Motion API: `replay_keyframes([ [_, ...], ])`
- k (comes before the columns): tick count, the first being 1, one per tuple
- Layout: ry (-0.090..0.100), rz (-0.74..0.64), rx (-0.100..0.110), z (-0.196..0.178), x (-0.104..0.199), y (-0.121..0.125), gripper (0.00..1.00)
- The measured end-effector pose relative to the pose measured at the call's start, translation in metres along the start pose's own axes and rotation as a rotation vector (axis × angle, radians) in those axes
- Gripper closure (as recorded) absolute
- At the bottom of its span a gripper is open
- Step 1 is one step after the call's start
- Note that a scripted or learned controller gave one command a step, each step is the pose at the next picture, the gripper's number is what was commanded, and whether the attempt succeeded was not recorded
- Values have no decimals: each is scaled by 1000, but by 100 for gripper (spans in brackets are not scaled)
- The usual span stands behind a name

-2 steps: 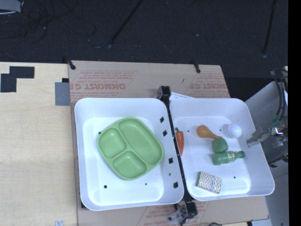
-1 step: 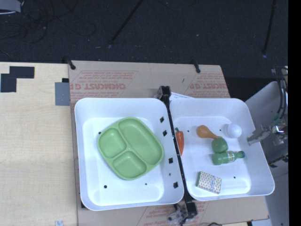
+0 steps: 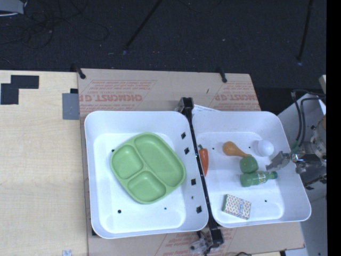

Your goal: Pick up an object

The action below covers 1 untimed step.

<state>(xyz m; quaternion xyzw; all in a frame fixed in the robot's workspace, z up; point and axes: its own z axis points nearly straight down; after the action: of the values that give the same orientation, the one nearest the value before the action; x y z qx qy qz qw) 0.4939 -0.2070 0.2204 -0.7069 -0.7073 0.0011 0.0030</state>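
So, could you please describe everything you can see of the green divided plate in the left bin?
The green divided plate is a pale green, rounded-rectangle tray that looks like matte plastic. Raised ridges split it into three compartments: one long one along its upper right side and two smaller ones on its lower left. Nothing lies in any of them. It rests flat on the floor of the left bin, turned at a slant to the bin's walls, roughly central and apart from them. Nothing else touches it.
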Motion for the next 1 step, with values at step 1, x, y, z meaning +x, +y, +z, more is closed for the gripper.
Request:
replay_keyframes([
  [1,0,1,-1,63,1,-2,0],
])
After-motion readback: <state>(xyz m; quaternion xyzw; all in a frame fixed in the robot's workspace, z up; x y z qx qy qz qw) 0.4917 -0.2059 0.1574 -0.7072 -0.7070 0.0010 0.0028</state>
